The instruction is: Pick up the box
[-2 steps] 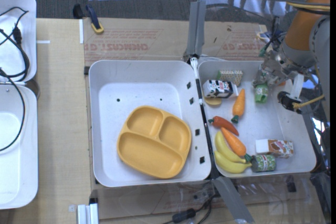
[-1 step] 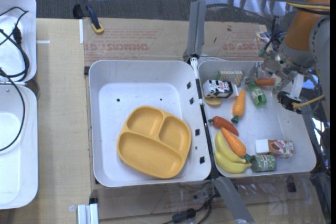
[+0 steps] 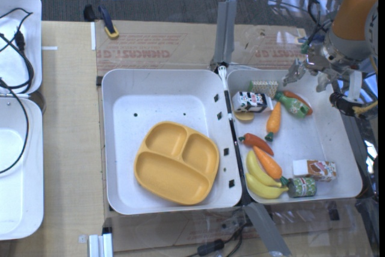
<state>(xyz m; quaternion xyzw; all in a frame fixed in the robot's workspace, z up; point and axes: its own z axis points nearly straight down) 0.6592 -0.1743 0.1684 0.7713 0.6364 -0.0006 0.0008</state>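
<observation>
In the right bin (image 3: 348, 147), a small white and brown box (image 3: 314, 169) lies near the front right corner. A black and white cow-patterned carton (image 3: 249, 102) lies at the far left of that bin, with a small pale striped box (image 3: 263, 86) just behind it. My gripper (image 3: 307, 77) hangs over the bin's far right part, above and behind a green bottle (image 3: 294, 105). Its fingers are spread open with nothing between them. It is well apart from all three boxes.
The right bin also holds two carrots (image 3: 274, 118), a red pepper (image 3: 257, 141), bananas (image 3: 260, 179) and a green can (image 3: 301, 187). A yellow divided plate (image 3: 176, 161) lies in the left bin (image 3: 120, 99). White trays and black cables sit at far left.
</observation>
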